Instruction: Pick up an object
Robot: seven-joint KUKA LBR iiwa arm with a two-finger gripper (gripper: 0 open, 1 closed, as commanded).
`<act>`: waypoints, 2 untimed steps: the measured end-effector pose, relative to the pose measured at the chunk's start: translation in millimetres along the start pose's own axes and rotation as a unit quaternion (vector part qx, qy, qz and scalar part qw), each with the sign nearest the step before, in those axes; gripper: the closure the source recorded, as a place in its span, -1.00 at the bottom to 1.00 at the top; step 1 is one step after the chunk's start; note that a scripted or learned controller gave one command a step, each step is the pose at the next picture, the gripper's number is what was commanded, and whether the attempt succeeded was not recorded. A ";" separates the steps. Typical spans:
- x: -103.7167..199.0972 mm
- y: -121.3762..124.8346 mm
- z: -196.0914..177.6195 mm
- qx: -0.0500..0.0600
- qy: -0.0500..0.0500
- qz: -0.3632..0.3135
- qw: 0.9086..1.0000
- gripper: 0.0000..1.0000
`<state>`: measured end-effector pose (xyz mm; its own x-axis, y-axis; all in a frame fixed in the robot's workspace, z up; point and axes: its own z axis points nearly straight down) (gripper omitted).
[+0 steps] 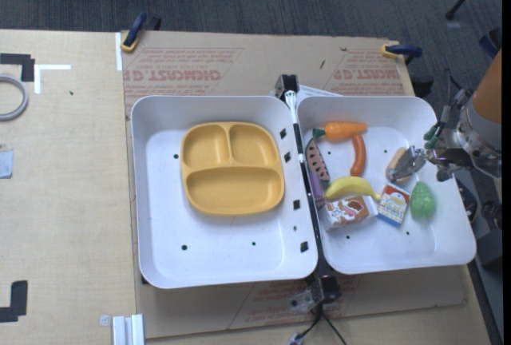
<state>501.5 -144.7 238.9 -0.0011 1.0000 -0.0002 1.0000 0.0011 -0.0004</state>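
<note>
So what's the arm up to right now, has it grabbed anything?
Gripper low in right bin, over a tan item. Grip unconfirmed. Green toy and small carton close beside. Yellow tray in left bin.

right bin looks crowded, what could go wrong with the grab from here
The gripper sits low in the right bin by a tan bun-like item, with the green piece and small carton just below it. It may nudge those neighbours or close on two at once. The bun-like item looks rounded, so it could slip out. The bin's right wall is close to the wrist, so a knock is possible.
</note>
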 end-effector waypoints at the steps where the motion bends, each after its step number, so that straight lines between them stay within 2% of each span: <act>1: -2.5 0.1 129.6 -0.007 -0.001 -0.092 0.996 -1.00; 2: -3.5 1.4 119.5 -0.009 -0.002 -0.091 0.996 1.00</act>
<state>502.9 -148.3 119.4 -0.1818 0.9833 -0.0062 0.9832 0.1819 0.0167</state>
